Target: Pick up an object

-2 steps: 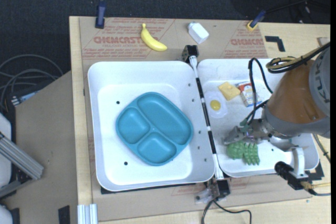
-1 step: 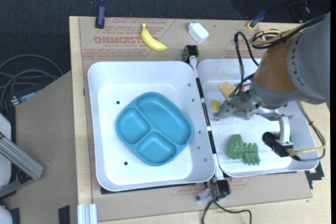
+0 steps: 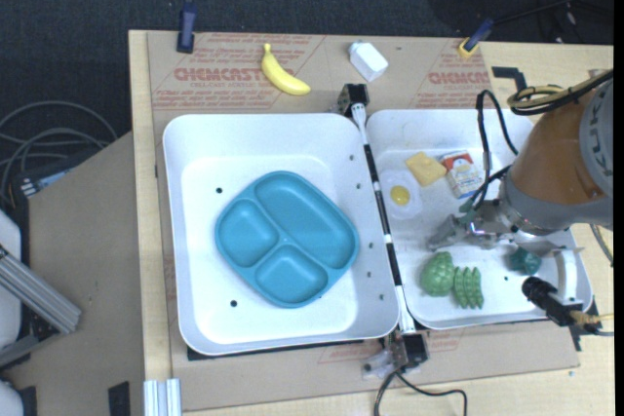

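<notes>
Gripper: the gripper hangs low in the right bin; whether it is open or closed cannot be told.
Just below: green toy, apparently apart from it.
Beyond: yellow block, small carton, teal piece.
Left bin: blue divided tray.
Surface: banana.

L bin holds a divided tray at its centre. R bin, just beside it, holds a block and carton toward the back, a disc nr the divider, 2 ridged toys at front. Banana and small box lie on the bench behind the bins.
</notes>
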